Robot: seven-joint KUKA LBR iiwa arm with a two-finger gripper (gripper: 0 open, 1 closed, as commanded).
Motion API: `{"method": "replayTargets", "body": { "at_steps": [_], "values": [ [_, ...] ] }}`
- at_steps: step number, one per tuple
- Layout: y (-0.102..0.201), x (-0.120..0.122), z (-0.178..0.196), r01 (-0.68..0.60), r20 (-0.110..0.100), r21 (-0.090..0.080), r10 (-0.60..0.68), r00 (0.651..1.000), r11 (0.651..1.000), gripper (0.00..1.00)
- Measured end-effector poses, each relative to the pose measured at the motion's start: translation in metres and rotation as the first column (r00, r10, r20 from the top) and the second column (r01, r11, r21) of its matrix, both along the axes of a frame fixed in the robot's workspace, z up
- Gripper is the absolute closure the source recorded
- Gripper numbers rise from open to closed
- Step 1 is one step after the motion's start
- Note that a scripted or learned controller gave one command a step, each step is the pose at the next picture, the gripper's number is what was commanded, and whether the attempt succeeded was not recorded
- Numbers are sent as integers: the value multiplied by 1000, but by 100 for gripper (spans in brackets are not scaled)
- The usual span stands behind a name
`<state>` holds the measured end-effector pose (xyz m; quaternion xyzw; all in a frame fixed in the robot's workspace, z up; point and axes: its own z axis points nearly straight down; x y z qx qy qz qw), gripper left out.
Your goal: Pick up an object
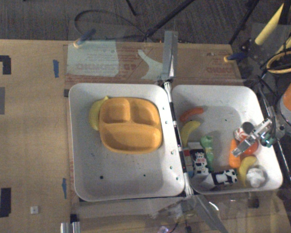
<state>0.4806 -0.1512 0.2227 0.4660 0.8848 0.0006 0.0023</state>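
Note:
My gripper [246,142] reaches in from the right and hangs low over the right side of the right bin [223,98]. It is above an orange piece [234,158] and a red and white piece [241,134]. Just below it lie a yellow piece [246,164] and a white lump [255,177]. Further left in this bin are an orange carrot shape [191,113], a yellow banana [188,130], a green piece [207,146] and two black and white cow toys [200,161] [224,177].
In the left bin [121,178] an orange divided plate [130,124] lies upside down, partly over a yellow banana [94,114]. A metal divider [176,144] separates the bins. Cables and stands crowd the right edge beyond the bench.

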Motion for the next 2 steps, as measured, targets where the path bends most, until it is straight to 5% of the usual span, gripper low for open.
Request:
{"method": "replayTargets", "body": {
  "at_steps": [1, 2],
  "values": [
    [19, 14, -107, 22, -1, 0, -22, 1000, 1000, 0],
    [-4, 85, -136, -187, 1, -1, 187, 982, 982, 0]
  ]
}}
